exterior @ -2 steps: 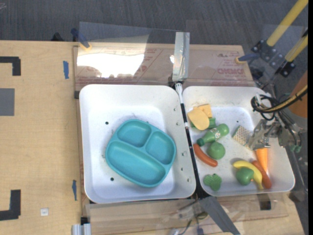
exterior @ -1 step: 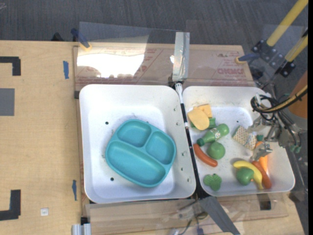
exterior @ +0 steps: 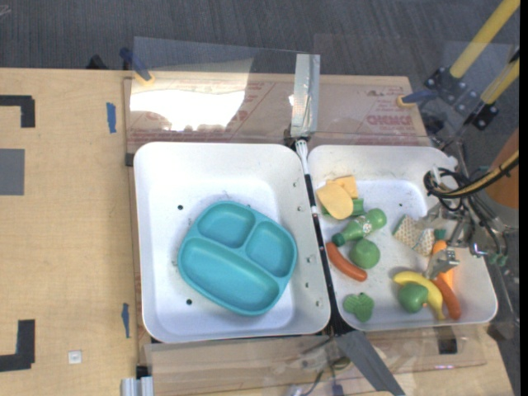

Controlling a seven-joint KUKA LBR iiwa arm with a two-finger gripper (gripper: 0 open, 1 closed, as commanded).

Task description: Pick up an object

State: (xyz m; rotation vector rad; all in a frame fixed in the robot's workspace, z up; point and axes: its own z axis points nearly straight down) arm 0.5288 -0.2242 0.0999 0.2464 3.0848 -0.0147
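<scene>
Nothing appears lifted yet: as far as this view shows, every toy food piece lies on the floor of the shallow white right-hand bin (exterior: 388,162), so the pick looks to be in its early or middle stage, with the grasp itself not confirmed. The two-finger metal gripper (exterior: 445,258) is down inside that bin at its far right side, amid a tangle of cables and linkage, and whether it is spread or closed I cannot tell; no object can be seen clamped in it. Just below the gripper, close enough that it may be touching, lies the orange plastic carrot (exterior: 448,294), which I judge the likeliest target. Just to the gripper's left sits the pale speckled wedge-shaped piece (exterior: 412,234), and below and to its left lie the yellow plastic banana (exterior: 421,285) and a small green rounded fruit (exterior: 411,298). Farther left are the round green ball-like vegetable (exterior: 365,254), the green pepper-like piece (exterior: 363,225), the red-orange sausage-shaped piece (exterior: 346,263), the green broccoli-like floret (exterior: 359,305) and, up and to the left, the yellow cheese-like slices (exterior: 338,197). Well away to the left, in the white left-hand bin (exterior: 165,172), rests the teal plastic divided plate (exterior: 238,256), untouched by the arm. What is left, by my reading, is nearly the whole job: close on one item, confirm the hold, and raise it clear of the bin.
</scene>
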